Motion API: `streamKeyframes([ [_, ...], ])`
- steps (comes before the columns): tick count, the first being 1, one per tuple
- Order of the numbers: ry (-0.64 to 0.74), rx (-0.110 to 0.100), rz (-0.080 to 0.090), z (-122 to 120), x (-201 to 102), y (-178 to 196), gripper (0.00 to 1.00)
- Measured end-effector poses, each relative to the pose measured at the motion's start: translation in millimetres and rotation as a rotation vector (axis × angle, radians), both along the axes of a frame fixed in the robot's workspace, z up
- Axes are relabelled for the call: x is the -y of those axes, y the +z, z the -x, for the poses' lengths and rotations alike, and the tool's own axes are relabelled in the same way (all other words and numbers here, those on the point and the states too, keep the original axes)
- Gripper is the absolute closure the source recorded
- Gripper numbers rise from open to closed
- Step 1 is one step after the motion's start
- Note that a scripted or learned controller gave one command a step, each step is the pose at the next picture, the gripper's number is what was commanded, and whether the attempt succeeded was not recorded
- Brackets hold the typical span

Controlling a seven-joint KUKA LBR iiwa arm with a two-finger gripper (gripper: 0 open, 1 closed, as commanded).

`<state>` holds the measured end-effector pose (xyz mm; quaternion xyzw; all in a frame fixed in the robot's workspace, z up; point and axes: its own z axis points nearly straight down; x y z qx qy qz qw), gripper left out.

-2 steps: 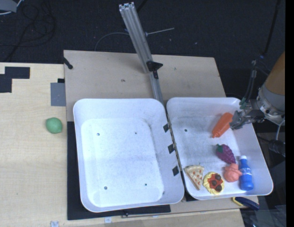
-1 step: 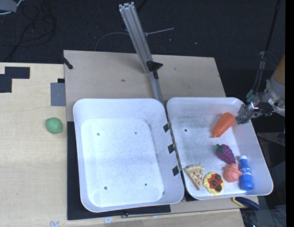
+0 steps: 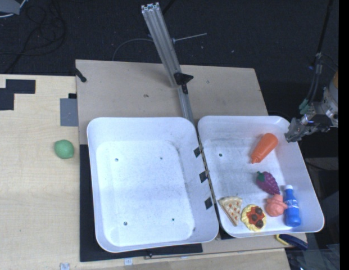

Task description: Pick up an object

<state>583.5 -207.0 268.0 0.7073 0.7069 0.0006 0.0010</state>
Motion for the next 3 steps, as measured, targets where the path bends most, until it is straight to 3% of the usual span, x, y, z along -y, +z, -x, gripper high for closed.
streamKeyframes([
  [3, 0.004, -0.004, -0.002, 10.6, -152.6, -19.3, 1.0],
])
